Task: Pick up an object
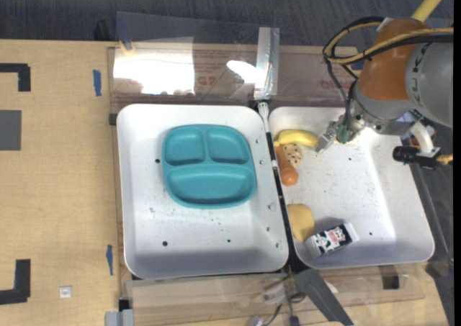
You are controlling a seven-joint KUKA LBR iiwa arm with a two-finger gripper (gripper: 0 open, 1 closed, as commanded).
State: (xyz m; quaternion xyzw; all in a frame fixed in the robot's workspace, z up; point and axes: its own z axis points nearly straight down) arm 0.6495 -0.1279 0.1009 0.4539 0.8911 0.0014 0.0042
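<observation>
The plywood table [50, 173] carries two white bins set edge to edge, with a clear plastic sheet [187, 65] standing behind the left one. The arm [392, 73] reaches in over the far right corner, with yellow and black cables looping above its orange band. The left bin [137, 245] holds a teal divided plate [209, 166] lying flat in its middle. The right bin [389, 231] holds all the small pieces, and most of them lie along its left wall.

The gripper [335, 135] hangs low over the far part of the right bin, just beside the right tip of a banana [297, 137]. Whether it is released or clenched cannot be made out at this size, and nothing is seen held in it. This looks like the approach step, with no pick yet made. The banana is the likeliest target.

Touching the banana's near side is a speckled tan piece [291, 152], with an orange sausage [289, 172] under it. The next move probably calls for a short shift left and down to straddle the banana. The bin wall close behind it and the two pieces pressed against it leave little room, so a push may slide it rather than seat it.

Nearer the front lie a pale yellow lump [300, 220] and a small black-and-white carton [333, 238], well apart from the gripper and from each other, with open floor around the carton
</observation>
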